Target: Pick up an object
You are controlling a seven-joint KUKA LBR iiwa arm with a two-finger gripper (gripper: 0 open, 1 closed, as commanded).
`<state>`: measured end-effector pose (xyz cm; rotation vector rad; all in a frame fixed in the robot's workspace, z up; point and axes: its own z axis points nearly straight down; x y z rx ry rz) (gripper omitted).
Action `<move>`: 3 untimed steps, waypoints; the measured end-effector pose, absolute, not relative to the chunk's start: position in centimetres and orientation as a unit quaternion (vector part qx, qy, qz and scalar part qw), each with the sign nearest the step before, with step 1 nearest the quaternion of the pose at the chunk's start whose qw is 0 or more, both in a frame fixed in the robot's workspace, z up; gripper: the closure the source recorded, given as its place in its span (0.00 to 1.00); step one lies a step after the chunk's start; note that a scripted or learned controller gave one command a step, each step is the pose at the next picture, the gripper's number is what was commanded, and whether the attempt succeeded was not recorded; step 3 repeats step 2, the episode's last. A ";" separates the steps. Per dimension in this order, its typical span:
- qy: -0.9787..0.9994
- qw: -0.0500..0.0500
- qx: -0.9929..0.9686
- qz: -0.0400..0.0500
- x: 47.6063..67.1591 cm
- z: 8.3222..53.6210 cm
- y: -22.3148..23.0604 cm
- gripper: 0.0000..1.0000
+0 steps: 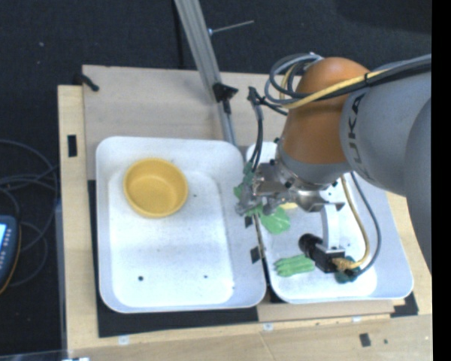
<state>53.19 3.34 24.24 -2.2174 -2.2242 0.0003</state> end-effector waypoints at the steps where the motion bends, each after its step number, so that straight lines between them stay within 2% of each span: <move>1: -0.708 0.000 -0.706 0.000 53.0 24.1 7.5 1.00; 2: -0.707 0.000 -0.707 0.000 53.1 24.1 7.3 0.00; 3: -0.707 0.000 -0.707 0.000 53.1 24.1 7.3 0.00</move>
